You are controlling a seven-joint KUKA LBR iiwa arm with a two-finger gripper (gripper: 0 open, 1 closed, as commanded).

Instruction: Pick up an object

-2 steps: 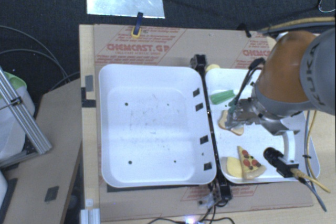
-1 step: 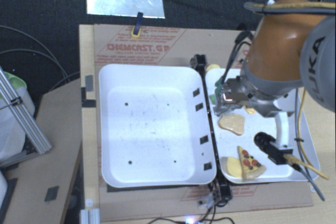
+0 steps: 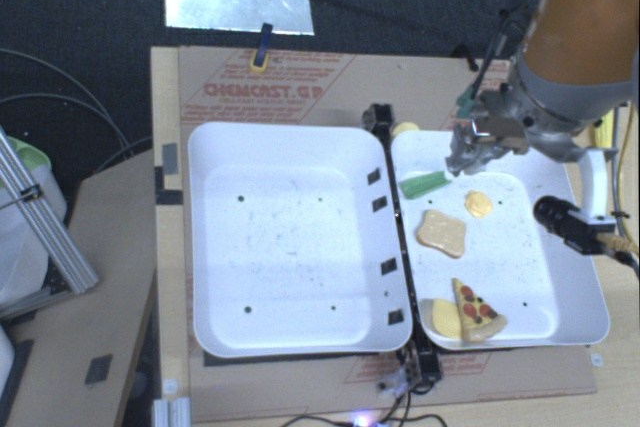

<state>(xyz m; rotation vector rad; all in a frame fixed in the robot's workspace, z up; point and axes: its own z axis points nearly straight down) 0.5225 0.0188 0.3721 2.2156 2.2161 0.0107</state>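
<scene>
Dark carpet surrounds the bench (image 3: 120, 215), which carries a cardboard sheet (image 3: 270, 90) and two white bins side by side. Left bin (image 3: 290, 245): nothing to lift in it.

Right bin (image 3: 560, 315): holds all the candidates. A green piece (image 3: 424, 183) lies near the divider at the far end; a small yellow piece (image 3: 479, 205) sits just beside it toward my arm; a toast-like slice (image 3: 441, 232) lies at mid-bin; a pizza slice (image 3: 478, 310) and a yellow piece (image 3: 446, 318) touch each other at the near edge. Another pale yellow item (image 3: 405, 129) rests outside the rim, by the far corner.

End effector (image 3: 468, 158): low over the far end of the right bin, just above the green piece. I cannot tell whether it is released or clenched from this angle, and nothing is visibly caught in it.

Assessment: approach appears made; the pick is not yet done. Every object lies flat in the bin. Grasp and lift are left, with the green piece the likeliest target.
</scene>
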